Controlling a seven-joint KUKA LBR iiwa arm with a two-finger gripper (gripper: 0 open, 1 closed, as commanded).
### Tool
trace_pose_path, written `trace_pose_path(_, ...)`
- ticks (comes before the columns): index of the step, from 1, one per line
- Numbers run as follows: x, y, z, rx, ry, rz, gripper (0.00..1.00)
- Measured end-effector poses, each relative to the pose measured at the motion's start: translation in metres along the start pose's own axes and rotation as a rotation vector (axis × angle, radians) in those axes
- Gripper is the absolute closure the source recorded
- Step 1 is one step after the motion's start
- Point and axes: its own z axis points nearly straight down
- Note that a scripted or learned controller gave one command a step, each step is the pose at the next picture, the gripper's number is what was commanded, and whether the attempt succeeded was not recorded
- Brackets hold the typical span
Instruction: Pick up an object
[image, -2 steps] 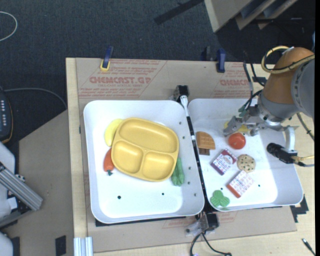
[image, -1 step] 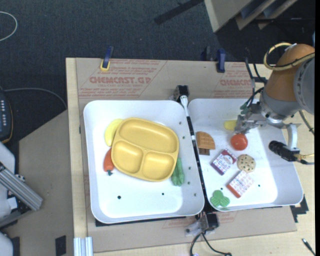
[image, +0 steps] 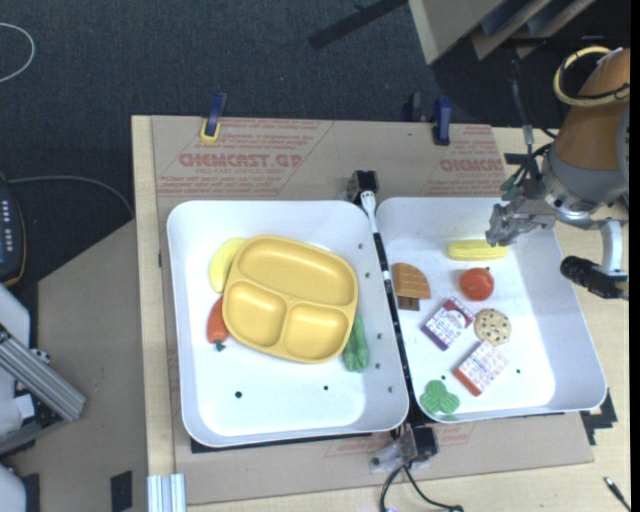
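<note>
My gripper (image: 497, 233) hangs over the back of the right bin (image: 560, 300), just above the right end of a yellow corn cob (image: 473, 250). Nothing shows between its fingers. Below the cob lie a red tomato (image: 477, 284), a brown toast slice (image: 409, 284), a round cookie (image: 492, 326), a purple-and-white packet (image: 445, 325), a red-and-white packet (image: 481, 368) and a green piece (image: 439, 398).
The left bin (image: 200, 330) holds a yellow divided tray (image: 288, 297), with a yellow banana-like piece (image: 223, 262), a red-orange piece (image: 216, 323) and a green leafy piece (image: 356, 346) at its edges. A black divider (image: 378, 260) runs between the bins.
</note>
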Motion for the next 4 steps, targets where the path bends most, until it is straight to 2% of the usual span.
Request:
trace_pose_path(1, -0.008, 0.002, -0.062, -0.001, -0.001, 0.001, 1.00)
trace_pose_path(2, -0.008, 0.003, -0.065, 0.004, 0.001, -0.001, 1.00)
trace_pose_path(3, 0.043, -0.005, -0.056, 0.010, 0.006, -0.004, 1.00)
trace_pose_path(4, 0.095, -0.021, -0.069, 0.009, 0.006, -0.005, 1.00)
